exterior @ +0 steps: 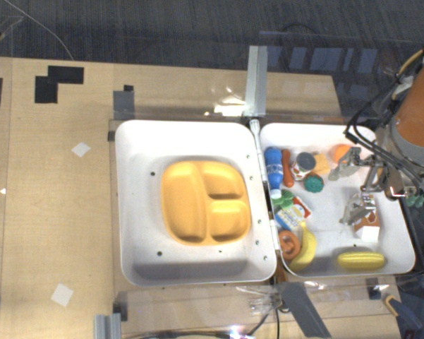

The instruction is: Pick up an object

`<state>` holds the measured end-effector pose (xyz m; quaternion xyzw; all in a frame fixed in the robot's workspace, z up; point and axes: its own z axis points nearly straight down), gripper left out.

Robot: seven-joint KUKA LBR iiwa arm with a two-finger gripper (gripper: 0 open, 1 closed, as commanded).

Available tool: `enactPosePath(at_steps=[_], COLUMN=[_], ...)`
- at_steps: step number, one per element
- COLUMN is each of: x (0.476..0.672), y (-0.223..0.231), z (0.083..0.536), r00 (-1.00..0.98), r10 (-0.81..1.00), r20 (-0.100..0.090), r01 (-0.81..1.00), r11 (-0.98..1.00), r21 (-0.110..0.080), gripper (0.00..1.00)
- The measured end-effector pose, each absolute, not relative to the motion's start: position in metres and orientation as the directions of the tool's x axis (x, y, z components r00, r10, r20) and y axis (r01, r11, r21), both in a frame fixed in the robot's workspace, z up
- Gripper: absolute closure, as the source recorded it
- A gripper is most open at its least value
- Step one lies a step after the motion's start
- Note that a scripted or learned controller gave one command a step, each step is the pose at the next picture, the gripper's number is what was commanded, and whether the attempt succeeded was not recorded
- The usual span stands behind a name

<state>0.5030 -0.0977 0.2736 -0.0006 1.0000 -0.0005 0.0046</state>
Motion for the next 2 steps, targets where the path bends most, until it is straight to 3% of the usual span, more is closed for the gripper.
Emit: enactPosePath(at_steps=[1,2], x=[0.519,0.584], y=[-0.1,-0.127], z=[0.252,0.161], r00=[-0.997,-0.987], r10=[0.082,0.16], r20=[-0.008,0.001], r01=[0.082,0.16], r11=[0.997,0.987], r21=[0.0,0.001], gripper=[0.0,0.0])
